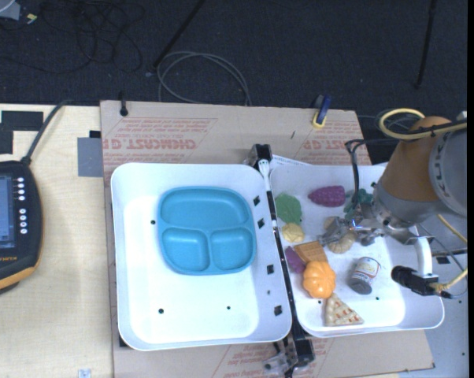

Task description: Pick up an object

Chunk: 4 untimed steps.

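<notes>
The right bin (394,309) holds several toy foods: a green piece (287,207), a purple piece (327,195), a small yellow piece (293,232), a tan cracker (310,252), an orange pumpkin (319,279), a pizza slice (340,312) and a small can (364,274). My gripper (341,232) is low in this bin, near its middle, right of the yellow piece and above the cracker. A pale beige object (342,243) lies right at its tips. The arm's orange band (414,168) rises to the right.
The left bin (135,305) holds a blue divided tray (205,231). A black clamp bar (273,242) runs between the bins. A teach pendant (7,219) lies far left. A black fitting (414,280) and cables sit at the right bin's right side.
</notes>
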{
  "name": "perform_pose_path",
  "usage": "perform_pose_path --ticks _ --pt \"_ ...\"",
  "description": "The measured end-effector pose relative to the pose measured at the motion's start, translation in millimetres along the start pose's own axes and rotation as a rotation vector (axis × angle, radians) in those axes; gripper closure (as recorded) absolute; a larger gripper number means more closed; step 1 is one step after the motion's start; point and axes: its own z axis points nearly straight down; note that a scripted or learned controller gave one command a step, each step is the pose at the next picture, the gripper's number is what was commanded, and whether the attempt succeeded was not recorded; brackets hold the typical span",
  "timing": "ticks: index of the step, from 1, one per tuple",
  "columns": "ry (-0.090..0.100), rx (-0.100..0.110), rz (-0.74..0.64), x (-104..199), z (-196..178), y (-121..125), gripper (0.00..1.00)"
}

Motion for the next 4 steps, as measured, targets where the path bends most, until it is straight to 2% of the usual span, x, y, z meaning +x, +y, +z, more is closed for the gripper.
perform_pose_path --ticks 1,2,3,4 --pt "-0.002 -0.009 -0.005 46.7 -2.5 68.0 0.00" --pt "-0.008 -0.019 0.002 -14.0 -111.2 66.2 0.00" --pt "0.001 -0.004 0.003 -18.4 2.1 -11.1 0.00" --pt "-0.001 -0.007 0.003 -20.1 -11.2 -8.9 1.00"
